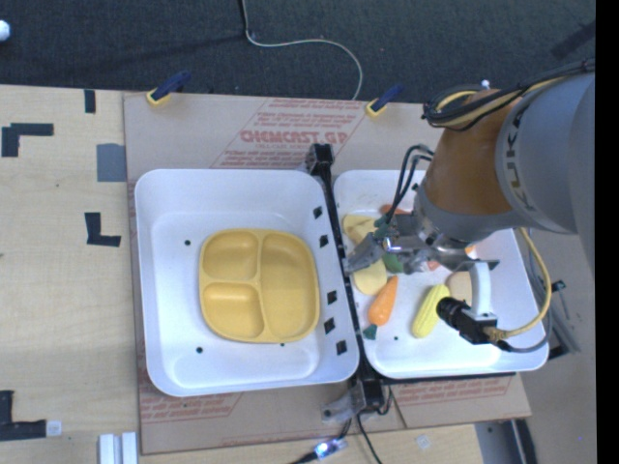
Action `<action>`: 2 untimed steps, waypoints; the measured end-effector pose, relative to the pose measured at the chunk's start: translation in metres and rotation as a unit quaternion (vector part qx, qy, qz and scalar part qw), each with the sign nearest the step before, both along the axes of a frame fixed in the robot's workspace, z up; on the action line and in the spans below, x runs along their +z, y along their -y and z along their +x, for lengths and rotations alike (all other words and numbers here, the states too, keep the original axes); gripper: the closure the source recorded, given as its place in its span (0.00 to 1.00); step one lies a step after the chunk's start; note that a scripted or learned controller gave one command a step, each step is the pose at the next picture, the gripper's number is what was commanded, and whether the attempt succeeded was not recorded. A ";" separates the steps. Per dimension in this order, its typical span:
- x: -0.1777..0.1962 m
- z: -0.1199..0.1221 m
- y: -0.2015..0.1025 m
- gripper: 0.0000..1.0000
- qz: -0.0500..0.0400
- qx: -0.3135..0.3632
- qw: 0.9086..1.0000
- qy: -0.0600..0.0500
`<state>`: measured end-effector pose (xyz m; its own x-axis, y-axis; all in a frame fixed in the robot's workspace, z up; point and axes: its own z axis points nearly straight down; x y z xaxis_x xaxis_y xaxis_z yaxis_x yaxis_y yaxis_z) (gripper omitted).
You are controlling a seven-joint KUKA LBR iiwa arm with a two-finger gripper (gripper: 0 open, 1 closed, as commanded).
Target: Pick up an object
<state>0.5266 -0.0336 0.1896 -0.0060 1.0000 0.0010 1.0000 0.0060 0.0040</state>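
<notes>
Grey arm (556,153) with orange band (469,167), black lettering and looping black and yellow cables (455,104).

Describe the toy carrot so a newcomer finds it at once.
Go to the right white bin, under the grey arm. Near its left wall lies the carrot, slanted, below a pale yellow piece. It alone is orange and tapered; the corn cob beside it is yellow.

tray (259,285) in left bin (164,259) | carrot (383,302) left of corn (428,311) in right bin (455,361)

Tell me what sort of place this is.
Probably a robotics lab's grasping test bench: a grey arm over two white bins, toy food such as a carrot and corn, cardboard clamped beneath, cables trailing across dark carpet.
</notes>
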 end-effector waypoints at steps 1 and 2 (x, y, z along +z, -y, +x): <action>-0.073 -0.048 0.095 0.00 -0.001 -0.008 1.000 -0.007; -0.102 0.006 0.101 0.00 -0.002 -0.003 1.000 0.004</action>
